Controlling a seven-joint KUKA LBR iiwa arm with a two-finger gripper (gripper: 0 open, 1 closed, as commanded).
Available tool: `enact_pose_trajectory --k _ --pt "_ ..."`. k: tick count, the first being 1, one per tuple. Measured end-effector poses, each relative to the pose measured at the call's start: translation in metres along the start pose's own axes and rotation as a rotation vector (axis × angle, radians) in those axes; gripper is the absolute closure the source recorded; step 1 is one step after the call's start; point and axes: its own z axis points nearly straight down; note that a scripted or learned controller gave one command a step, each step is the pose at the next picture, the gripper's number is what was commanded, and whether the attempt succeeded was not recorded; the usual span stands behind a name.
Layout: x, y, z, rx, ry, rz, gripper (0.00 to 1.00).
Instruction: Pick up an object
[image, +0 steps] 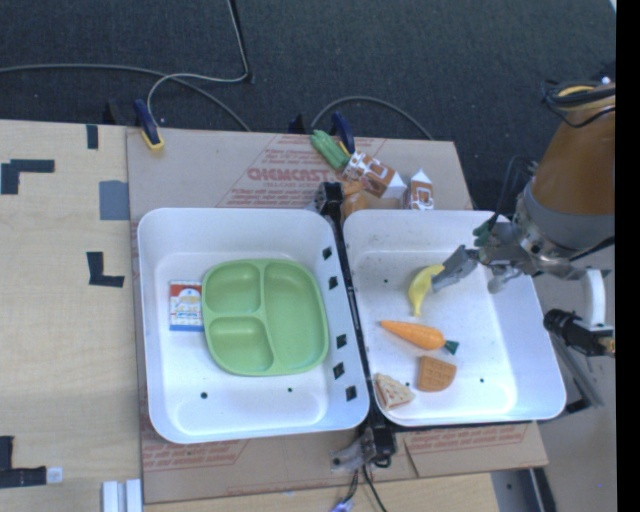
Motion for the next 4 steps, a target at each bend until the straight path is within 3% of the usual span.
enact_pose_trajectory --k 1,2,3,4 --pt "0.002 0.046 0.162 -0.006 0.0 -0.001 0.0" --pt "0.001 0.046 0.153 -0.005 -0.002 0.0 1.0" --pt "0.001 0.046 0.153 -0.005 -0.002 0.0 0.0" --pt "0.004 0.075 0.164 -0.002 0.0 0.0 0.0"
